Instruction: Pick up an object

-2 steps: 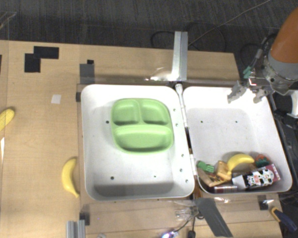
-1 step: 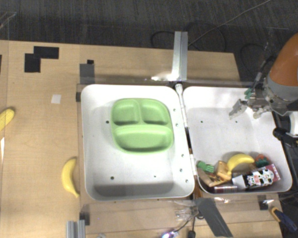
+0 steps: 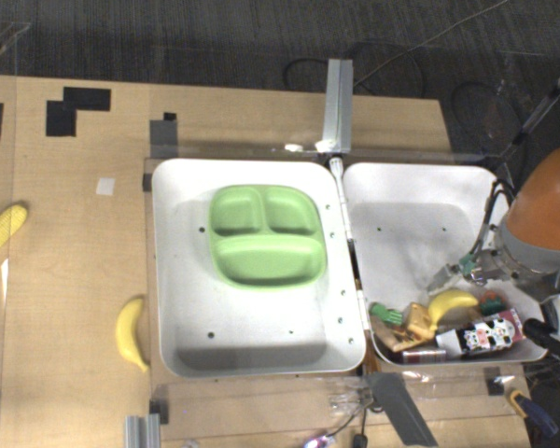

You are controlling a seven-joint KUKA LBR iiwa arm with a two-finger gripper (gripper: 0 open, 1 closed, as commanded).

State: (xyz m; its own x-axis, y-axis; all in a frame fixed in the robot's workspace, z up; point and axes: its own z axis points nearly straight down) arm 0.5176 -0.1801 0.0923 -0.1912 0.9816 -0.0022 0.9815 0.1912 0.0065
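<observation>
Two white bins sit side by side on the counter [image 3: 75, 343]. The left bin [image 3: 173, 278] holds a green divided tray [image 3: 266, 234], lying flat near its centre. The right bin [image 3: 420, 203] carries a cluster of objects along its lower edge, at the lower right of the frame: a yellow banana [image 3: 451, 304], a tan block [image 3: 417, 322] just left of it, a green piece [image 3: 385, 314] at the far left of the cluster, a dark bottle [image 3: 422, 352] lying on its side, and a box with playing-card print [image 3: 485, 334] at the right. The arm [image 3: 546, 213] enters from the right edge, its orange band uppermost. The gripper [image 3: 470, 267] sits low over the right bin, just above and right of the banana; whether the jaws are open or closed cannot be told, and no object is seen between them. Outside the bins, a second banana [image 3: 131, 332] lies on the counter beside the left bin, and a corn cob [image 3: 2, 232] lies at the left edge of the frame.
</observation>
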